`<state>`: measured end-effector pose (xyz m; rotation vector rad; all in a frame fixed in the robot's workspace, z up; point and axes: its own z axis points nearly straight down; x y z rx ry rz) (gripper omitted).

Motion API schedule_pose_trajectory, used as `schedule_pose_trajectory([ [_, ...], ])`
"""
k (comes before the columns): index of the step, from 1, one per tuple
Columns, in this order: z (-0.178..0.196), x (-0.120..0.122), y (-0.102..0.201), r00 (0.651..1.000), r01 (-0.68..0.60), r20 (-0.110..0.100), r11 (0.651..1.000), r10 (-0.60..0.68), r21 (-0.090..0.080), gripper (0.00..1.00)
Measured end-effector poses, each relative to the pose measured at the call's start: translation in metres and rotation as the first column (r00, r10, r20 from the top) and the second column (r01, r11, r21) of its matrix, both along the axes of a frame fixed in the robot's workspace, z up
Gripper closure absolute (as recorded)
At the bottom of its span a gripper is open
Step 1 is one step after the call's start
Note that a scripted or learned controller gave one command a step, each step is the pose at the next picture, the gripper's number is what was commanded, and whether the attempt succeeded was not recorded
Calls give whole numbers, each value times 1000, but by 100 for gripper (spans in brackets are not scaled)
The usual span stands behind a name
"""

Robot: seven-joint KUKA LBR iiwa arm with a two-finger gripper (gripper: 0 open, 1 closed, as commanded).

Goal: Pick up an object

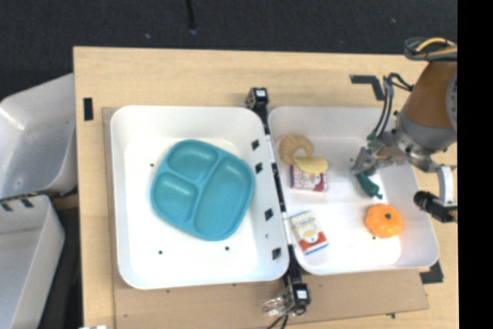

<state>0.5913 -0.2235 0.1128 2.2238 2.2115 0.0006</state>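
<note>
Camera view: gripper over the right bin, fingers clamped on a green marker whose long axis runs diagonally toward the pumpkin.

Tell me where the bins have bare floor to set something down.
Left bin: strips around the blue divided plate, widest along the near and far walls. Right bin: far strip beyond the croissant, and the middle between the small box and pumpkin. Crowded by the divider and under the gripper.
</note>
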Motion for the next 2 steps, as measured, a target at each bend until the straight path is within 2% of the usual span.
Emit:
schedule_pose_trajectory([
  [1,44,0,-4,1000,0,0,1000,0,1,100],
  [2,108,-2,-4,1000,-8,3,1000,8,0,100],
])
